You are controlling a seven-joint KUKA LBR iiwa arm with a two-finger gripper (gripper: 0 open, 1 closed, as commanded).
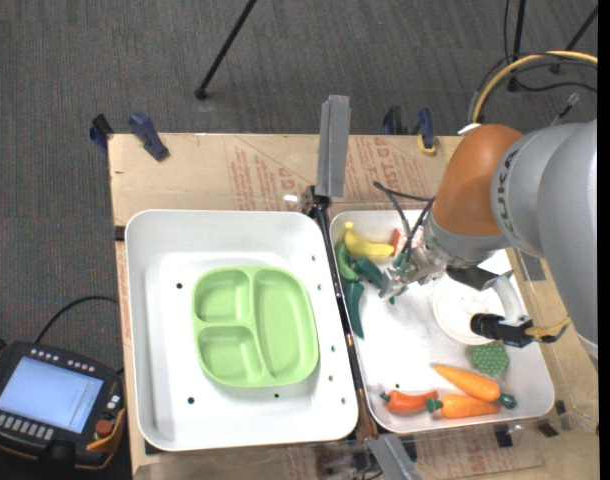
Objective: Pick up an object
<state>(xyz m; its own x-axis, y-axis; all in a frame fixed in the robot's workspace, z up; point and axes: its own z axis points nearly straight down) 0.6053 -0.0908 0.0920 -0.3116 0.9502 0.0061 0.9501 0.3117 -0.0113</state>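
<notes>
My gripper (pixel 397 280) is low in the right bin (pixel 415 353), near its upper left corner. It hovers at a cluster of toy food: a yellow banana (pixel 369 247) just to its upper left and dark green vegetables (pixel 350 280) to its left. The wrist hides what lies directly under the gripper. I see no object lifted clear of the bin.
Two orange carrots (pixel 466 380) and a red-orange pepper (pixel 409 400) lie along the right bin's front edge. A green knobbly toy (pixel 490 359) and a white dish (pixel 463 313) sit at its right. The left bin (pixel 155 268) holds a green divided plate (pixel 255 326).
</notes>
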